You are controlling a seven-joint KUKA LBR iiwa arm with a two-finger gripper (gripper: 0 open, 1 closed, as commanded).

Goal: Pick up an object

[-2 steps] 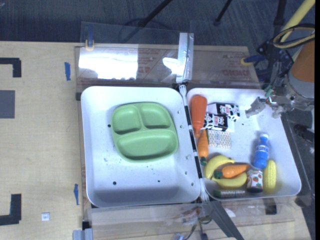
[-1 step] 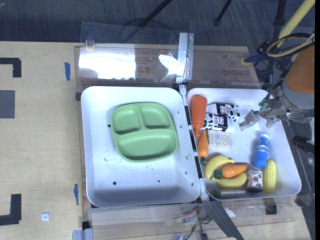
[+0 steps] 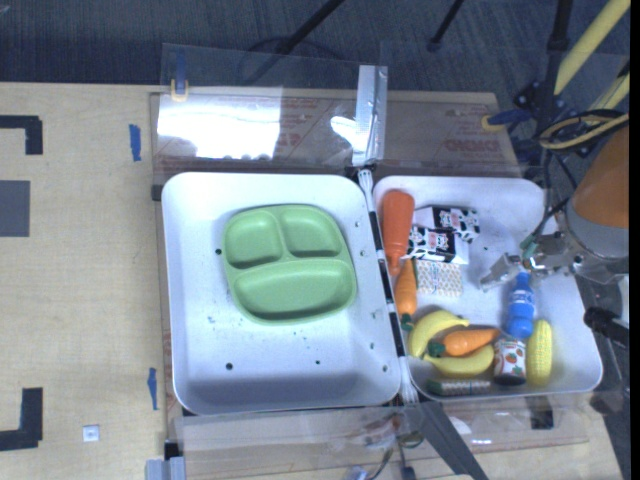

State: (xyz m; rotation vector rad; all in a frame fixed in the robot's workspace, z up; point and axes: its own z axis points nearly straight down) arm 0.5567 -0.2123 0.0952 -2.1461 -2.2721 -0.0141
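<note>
Nearest the camera, along the front wall of the right bin, lie a small can, an ear of corn standing lengthwise front to back, and a banana with a small carrot resting across it. Just behind the can, a blue bottle lies with its long axis front to back, cap toward the rear. Along the bin's left wall a large orange carrot and a smaller orange piece run end to end, also front to back. Beside them sit a black-and-white carton and a speckled packet.

Left bin holds a green divided plate.

Over the right bin's far side the claw sits close above the bottle's cap; its parts blur together, so I cannot tell whether it is open or closed. An orange band is cut off at the edge.
</note>
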